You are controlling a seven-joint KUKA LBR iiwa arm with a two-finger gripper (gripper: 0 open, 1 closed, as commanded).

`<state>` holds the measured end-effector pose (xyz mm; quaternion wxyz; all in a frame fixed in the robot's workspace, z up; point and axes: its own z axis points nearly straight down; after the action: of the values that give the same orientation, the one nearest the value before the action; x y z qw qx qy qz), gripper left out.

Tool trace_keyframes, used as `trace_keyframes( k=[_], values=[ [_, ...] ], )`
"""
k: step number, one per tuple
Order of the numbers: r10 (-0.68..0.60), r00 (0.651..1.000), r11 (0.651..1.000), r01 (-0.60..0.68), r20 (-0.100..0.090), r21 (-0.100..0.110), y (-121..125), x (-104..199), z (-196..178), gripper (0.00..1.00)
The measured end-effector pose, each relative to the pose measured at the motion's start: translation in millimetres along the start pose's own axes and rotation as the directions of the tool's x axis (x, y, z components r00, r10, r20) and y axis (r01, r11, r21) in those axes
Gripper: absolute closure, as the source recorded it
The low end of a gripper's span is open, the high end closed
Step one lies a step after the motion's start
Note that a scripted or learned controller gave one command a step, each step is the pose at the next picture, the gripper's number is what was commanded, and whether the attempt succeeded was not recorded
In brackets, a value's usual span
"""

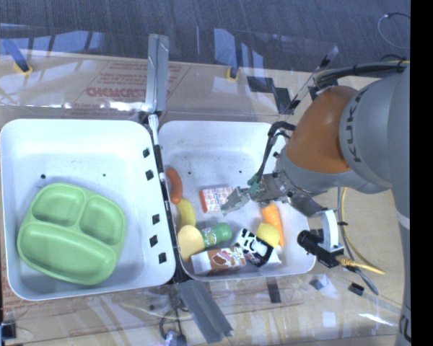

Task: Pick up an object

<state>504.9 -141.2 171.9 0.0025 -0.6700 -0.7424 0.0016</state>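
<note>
My gripper hangs low over the middle of the right bin, right beside a small red-and-white carton on its left. An orange carrot lies just right of the gripper, under the wrist. Below them sit a green bottle, a black-and-white cow-patterned toy, a yellow piece and a flat printed carton. Along the bin's left wall lie a red-orange sausage, a banana and a lemon. Nothing visibly sits in the gripper.
The left bin holds a green divided plate at its front. The grey arm with its orange band comes in from the right over the right bin's far right corner. Black cables trail behind it.
</note>
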Motion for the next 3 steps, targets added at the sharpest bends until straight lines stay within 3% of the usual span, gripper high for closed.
trace_keyframes(
  k=[1, 2, 3],
  values=[
    [-0.040, 0.999, 0.999, 0.040, 0.000, -0.003, -18.8, -45.2, 80.9, 0.00],
    [-0.047, 0.999, 0.999, 0.047, -0.001, -0.002, -18.0, -44.2, 71.1, 1.00],
    [-0.046, 0.999, 0.999, 0.046, -0.001, -0.001, -18.2, -44.4, 71.1, 0.00]
  ],
)
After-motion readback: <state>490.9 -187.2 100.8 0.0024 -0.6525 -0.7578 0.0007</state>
